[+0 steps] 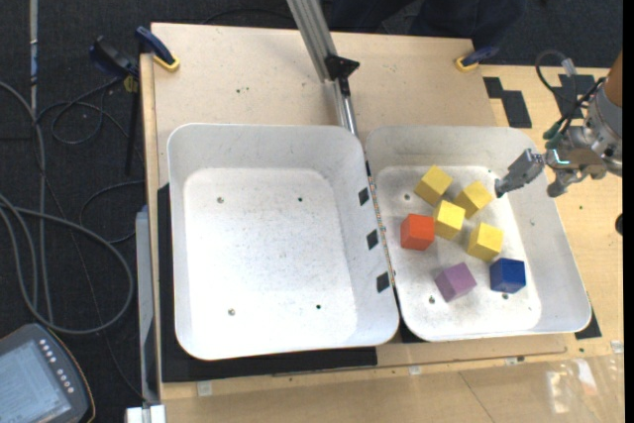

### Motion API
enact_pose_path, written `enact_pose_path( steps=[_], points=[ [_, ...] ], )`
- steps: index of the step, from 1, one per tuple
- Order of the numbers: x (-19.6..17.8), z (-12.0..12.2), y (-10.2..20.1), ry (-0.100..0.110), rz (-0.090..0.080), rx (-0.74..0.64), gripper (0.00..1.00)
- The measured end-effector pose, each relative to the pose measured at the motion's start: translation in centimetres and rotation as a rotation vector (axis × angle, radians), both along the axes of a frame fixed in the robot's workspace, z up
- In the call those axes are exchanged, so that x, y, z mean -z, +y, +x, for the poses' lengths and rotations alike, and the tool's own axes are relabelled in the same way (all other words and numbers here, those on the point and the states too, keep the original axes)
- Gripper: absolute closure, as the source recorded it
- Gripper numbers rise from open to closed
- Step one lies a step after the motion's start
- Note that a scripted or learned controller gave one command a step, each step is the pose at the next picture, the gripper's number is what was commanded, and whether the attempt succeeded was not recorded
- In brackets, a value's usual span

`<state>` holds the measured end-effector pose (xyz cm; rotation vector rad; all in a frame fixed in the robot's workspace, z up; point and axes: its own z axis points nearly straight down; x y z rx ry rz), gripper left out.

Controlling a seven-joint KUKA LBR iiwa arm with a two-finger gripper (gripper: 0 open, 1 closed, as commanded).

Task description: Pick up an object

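Blue cube [507,274] sits lowest in the right bin [565,307]; packed yellow cubes [451,219] invite a jammed, glancing grasp. Tool [543,171] open, empty, above the rim.

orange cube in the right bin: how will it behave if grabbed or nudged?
The orange cube looks solid with flat faces, so it probably stays rigid and slides, not rolls. It sits low on one face, so tipping seems unlikely. A yellow cube sits right beside it, so a push would likely shove that too.
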<state>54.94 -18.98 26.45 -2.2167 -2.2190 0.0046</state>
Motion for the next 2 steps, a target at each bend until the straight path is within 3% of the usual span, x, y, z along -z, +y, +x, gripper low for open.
enact_pose_path(
  steps=[1,2],
  points=[
    [-0.3,0.1,0.0,-0.005,-0.001,0.000,0.00],
    [6.0,-0.5,0.3,0.001,0.000,0.002,0.00]
  ],
)
